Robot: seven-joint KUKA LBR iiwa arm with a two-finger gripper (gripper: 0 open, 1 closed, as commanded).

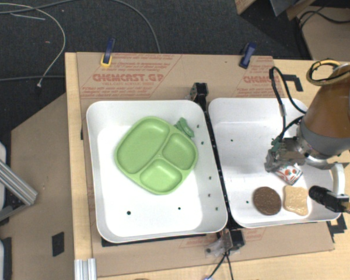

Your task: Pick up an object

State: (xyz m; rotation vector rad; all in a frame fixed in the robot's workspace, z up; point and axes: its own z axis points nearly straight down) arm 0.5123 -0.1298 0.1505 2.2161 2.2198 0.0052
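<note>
In the right bin (239, 127), my gripper (281, 159) hangs low near the right side, under the grey and orange arm (332, 115). A small red-and-white object (290, 172) lies just below and right of the gripper, partly hidden by it. I cannot tell if they touch. A round brown cookie (267, 200) and a tan, bread-like piece (296, 200) lie side by side near the bin's front edge, apart from the gripper.
The left bin (105, 203) holds a green divided plate (156, 154) with a small green object (185, 128) at its upper right rim. A black divider (213, 156) runs between the bins. Black cables (283, 98) trail over the right bin's back corner.
</note>
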